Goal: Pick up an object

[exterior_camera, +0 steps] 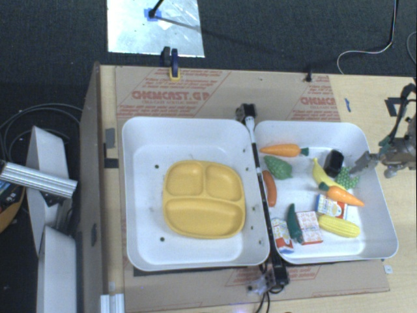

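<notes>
**Bins, tray and toy food under a gripper at the right edge**

Bench [215,83] carries two shallow white bins side by side. The left bin [140,142] holds a yellow divided tray [204,197]. The right bin [381,227] holds scattered toy food: a carrot [283,150] at the far side, a green leafy piece [279,168] beside it, a banana [318,173], a second carrot [344,195], a corn cob [338,226] at the near right, a small carton [309,227], and a dark green pickle [294,223]. A black object [333,162] lies by the banana. The gripper [359,165] reaches in from the right, above the bin's right side, near the second carrot; I cannot tell whether its tips are apart or together.
</notes>
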Tool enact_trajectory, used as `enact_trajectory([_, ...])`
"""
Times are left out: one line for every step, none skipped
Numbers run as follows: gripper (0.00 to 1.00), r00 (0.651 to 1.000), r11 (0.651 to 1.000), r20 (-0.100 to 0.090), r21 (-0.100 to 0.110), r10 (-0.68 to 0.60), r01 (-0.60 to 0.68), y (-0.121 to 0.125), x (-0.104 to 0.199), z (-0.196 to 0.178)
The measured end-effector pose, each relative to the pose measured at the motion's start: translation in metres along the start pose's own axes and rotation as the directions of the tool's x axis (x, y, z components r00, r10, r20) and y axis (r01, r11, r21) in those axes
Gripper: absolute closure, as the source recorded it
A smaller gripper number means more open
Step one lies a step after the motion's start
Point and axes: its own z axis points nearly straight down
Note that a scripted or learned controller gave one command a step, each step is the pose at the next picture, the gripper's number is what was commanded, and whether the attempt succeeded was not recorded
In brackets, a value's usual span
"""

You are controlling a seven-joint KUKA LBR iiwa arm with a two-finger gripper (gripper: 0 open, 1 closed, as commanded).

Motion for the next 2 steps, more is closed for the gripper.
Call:
enact_trajectory([0.00,1.000,1.000,-0.001,0.002,-0.001,0.001,0.067,0.012,0.099])
enact_trajectory([0.00,1.000,1.000,0.001,-0.010,-0.001,0.001,0.065,-0.001,0.155])
